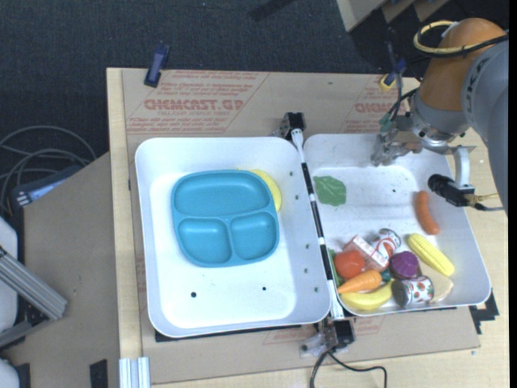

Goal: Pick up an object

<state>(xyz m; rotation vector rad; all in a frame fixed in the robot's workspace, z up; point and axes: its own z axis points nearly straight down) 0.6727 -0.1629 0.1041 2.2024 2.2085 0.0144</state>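
Robotics lab setup: plywood table on dark carpet, two white bins clipped together, loose cables at left, toy food as test objects.

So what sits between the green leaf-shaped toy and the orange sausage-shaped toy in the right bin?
Nothing: in the camera view, bare white bin floor separates the green leaf-shaped toy from the orange sausage-shaped toy.

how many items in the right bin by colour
green: 1, leaf piece
orange: 2, sausage, carrot
yellow: 2, bananas
red: 1, tomato
purple: 1, round piece
red-and-white: 3, cans and carton
total: 10
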